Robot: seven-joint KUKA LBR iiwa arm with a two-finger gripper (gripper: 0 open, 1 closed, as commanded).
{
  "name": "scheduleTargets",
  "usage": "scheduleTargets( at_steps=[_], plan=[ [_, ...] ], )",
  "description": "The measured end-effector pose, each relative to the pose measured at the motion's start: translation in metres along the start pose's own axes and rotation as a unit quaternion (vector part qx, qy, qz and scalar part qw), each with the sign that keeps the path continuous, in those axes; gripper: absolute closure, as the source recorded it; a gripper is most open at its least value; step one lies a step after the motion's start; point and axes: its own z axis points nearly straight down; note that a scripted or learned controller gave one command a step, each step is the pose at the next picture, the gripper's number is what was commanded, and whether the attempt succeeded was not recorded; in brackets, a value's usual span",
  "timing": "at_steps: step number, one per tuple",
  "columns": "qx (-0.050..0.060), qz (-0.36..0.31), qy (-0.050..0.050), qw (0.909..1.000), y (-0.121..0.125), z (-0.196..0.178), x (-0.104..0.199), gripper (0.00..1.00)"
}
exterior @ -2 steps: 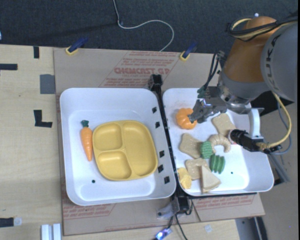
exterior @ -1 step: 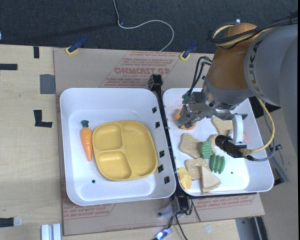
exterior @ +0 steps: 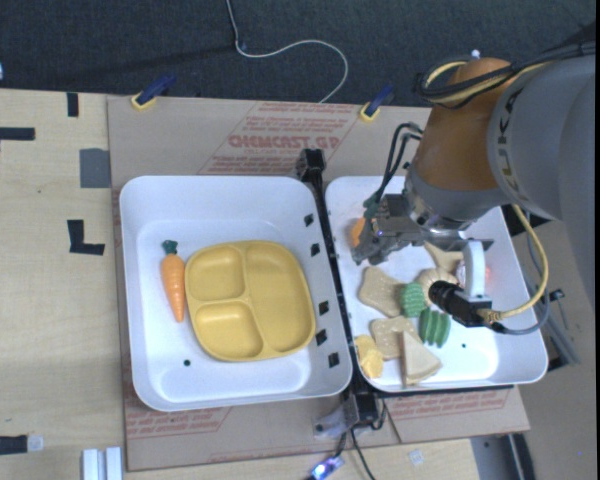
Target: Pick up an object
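Arm [exterior: 480, 138] is looming over right bin [exterior: 520, 368], hiding its far half. Claw [exterior: 385, 233] is sitting low among the toy food [exterior: 405, 318]; grip state unclear. Carrot [exterior: 173, 281] is lying beside tray [exterior: 250, 300] in left bin [exterior: 140, 208].

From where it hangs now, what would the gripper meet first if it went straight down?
Probably the tan food piece in the right bin, just below the gripper; depth is unclear.
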Motion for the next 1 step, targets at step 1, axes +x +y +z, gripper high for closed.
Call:
scheduleTargets(
  at_steps=[1],
  plan=[
    [-0.001,0.000,0.000,1.0000,0.0036,-0.0011,-0.0062,1.00]
  ],
)
